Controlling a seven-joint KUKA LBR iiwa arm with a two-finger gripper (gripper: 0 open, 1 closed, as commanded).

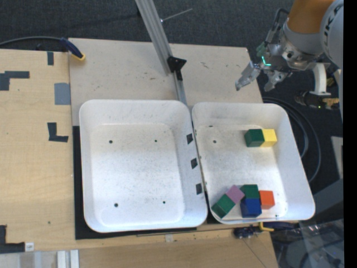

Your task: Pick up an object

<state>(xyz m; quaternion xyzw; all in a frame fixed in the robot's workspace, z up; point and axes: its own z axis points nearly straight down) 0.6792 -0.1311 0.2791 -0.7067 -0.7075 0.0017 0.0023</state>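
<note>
Nearest the camera, along the front wall of the right bin point(290, 144), sits a tight cluster of small blocks: a dark green block point(223, 206) at the left, a lilac block point(235, 194) just behind it, another green block point(249, 191) beside that, a blue block point(251, 207) in front, and an orange block point(266, 199) at the right end, all touching or nearly so.

Taken by size, the table point(128, 71) comes first, pale wood with grey tape marks on its left part. On it lie the two white bins side by side, the left bin point(89, 149) speckled with dark dust. A slanted metal bar point(153, 24) crosses the table toward the seam between the bins.

Above the far right corner of the right bin, over the table's edge, hangs the gripper point(257, 78), well apart from every block. Its fingers stand spread and released, grasping nothing.

Toward the back of the right bin, a green cube point(254, 138) and a yellow cube point(269, 137) sit touching each other.
</note>
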